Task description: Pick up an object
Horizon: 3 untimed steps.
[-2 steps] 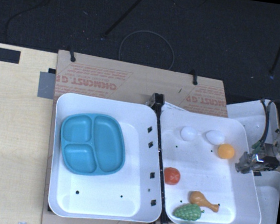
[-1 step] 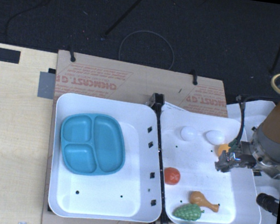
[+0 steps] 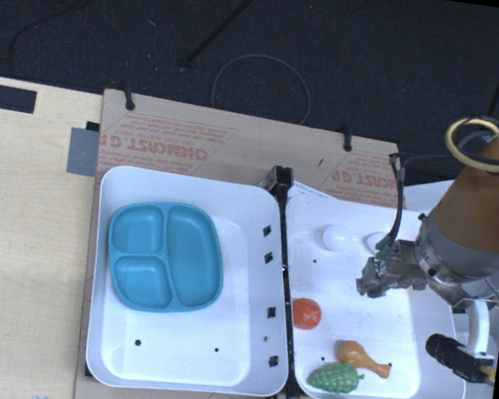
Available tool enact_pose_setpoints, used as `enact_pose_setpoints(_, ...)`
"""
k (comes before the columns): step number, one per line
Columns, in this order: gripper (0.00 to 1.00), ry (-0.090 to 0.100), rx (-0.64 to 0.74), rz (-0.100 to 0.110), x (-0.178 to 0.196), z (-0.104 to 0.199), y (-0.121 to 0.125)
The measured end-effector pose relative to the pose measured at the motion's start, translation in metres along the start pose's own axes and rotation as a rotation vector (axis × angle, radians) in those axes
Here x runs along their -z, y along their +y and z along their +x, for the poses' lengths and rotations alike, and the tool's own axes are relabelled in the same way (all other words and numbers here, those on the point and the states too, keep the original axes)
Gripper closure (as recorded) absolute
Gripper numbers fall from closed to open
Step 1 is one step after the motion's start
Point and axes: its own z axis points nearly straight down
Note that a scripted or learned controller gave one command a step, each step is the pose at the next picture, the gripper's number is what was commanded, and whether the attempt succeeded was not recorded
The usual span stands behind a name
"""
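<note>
On the light wooden tabletop [image 3: 11, 242] sit two shallow white plastic bins. At nine o'clock, the left bin [image 3: 170, 359] holds a turquoise three-compartment plate [image 3: 165, 256]. At three o'clock, the right bin [image 3: 408, 380] holds the grey arm's dark tool [image 3: 375, 280], hanging over its upper middle; whether it is spread or pressed together cannot be told. At six o'clock of the tool lie a green bumpy toy vegetable [image 3: 335, 378], an orange drumstick-shaped toy [image 3: 362, 357] and a small red tomato-like ball [image 3: 306, 313], all apart from the tool.
</note>
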Motion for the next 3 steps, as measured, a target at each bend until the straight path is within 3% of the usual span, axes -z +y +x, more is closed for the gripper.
enact_pose_setpoints(3, 1.0, 0.0, -0.001, 0.005, -0.028, 0.152, 0.002)
